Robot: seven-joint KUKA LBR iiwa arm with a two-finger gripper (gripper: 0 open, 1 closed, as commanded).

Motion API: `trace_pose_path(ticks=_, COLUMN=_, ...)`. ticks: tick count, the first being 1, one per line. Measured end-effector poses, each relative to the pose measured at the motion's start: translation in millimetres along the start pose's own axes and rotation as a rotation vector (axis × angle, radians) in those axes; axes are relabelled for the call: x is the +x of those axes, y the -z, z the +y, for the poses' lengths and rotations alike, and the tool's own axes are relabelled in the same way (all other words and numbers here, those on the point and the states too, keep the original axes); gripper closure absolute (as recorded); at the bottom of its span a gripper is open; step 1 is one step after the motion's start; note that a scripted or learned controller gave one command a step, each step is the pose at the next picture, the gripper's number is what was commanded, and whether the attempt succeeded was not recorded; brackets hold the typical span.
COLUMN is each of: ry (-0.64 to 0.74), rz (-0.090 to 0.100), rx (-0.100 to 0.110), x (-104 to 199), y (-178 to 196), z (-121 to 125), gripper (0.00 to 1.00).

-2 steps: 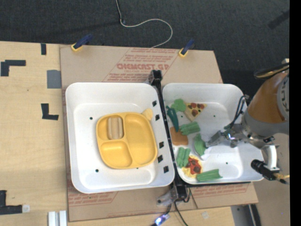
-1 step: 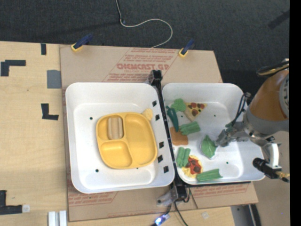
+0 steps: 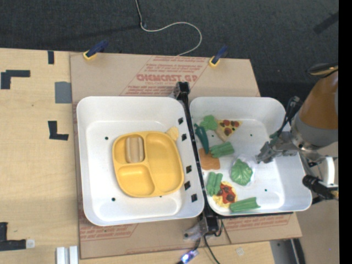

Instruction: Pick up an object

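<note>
The right bin (image 3: 273, 106) holds several toy foods: a leafy green lettuce piece (image 3: 241, 172), a pizza slice (image 3: 227, 126), a green pepper (image 3: 209, 122), a green bean pod (image 3: 221, 149), an orange wedge (image 3: 209, 160) and a green pickle (image 3: 244, 204) near the front wall. My gripper (image 3: 264, 154) hangs low over the bin's right half, just right of the lettuce and slightly above it in the view. Nothing shows in its grasp. The grey arm with its orange band (image 3: 322, 106) comes in from the right edge.
The left bin (image 3: 93, 147) holds a yellow divided plate (image 3: 159, 172) with a tan bun-like piece (image 3: 134, 148) in its upper-left compartment. A small yellow chip (image 3: 173, 133) lies by the plate's far corner. Black clips (image 3: 190, 164) line the wall between the bins.
</note>
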State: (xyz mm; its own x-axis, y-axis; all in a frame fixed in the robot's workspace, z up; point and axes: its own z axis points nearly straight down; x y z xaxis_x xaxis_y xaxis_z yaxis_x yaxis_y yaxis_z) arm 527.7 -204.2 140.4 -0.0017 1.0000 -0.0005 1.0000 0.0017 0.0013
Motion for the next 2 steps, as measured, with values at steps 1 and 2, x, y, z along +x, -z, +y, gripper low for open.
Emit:
trace_pose_path(ticks=1, ry=0.001, rz=0.0, rx=-0.001, x=11, y=53, z=1, gripper=1.0)
trace_pose_path(ticks=2, ry=0.0, rz=0.0, rx=0.001, x=12, y=85, z=2, gripper=1.0)
